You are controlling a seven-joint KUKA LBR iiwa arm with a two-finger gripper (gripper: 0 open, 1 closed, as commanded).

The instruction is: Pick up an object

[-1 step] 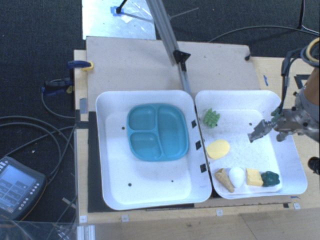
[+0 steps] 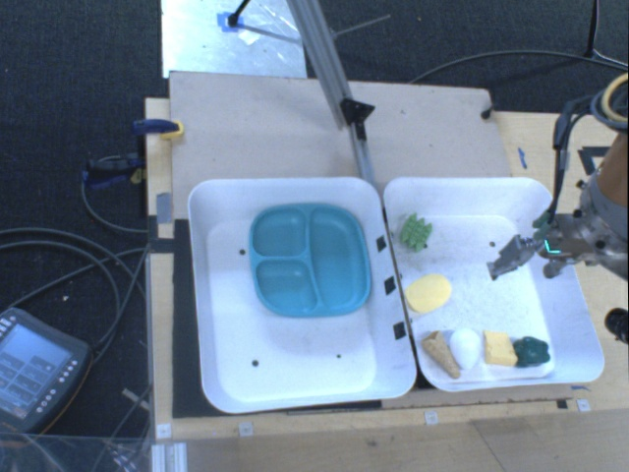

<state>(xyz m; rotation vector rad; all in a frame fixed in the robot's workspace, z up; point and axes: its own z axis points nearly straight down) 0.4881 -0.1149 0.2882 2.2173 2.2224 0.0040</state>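
Pick not yet made: objects lying loose in the right bin (image 2: 580, 347).

Yellow disc (image 2: 429, 293) is sitting at the bin's 9 o'clock, green piece (image 2: 415, 231) at 11, cone (image 2: 440, 353), white egg (image 2: 465, 346), yellow block (image 2: 499, 348) and dark green piece (image 2: 532, 351) along 6. Gripper (image 2: 518, 254) is hovering at 3, seemingly parted and empty; the grasp is remaining.

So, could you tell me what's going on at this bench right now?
The arm is reaching in over the right bin, with its gripper above the bin's bare floor and nothing between the jaws. The pickable items lie nearby: a green piece, a yellow piece, and a row along the front edge with a cone, a white egg, a yellow block and a dark green piece. The left bin holds a blue divided plate.
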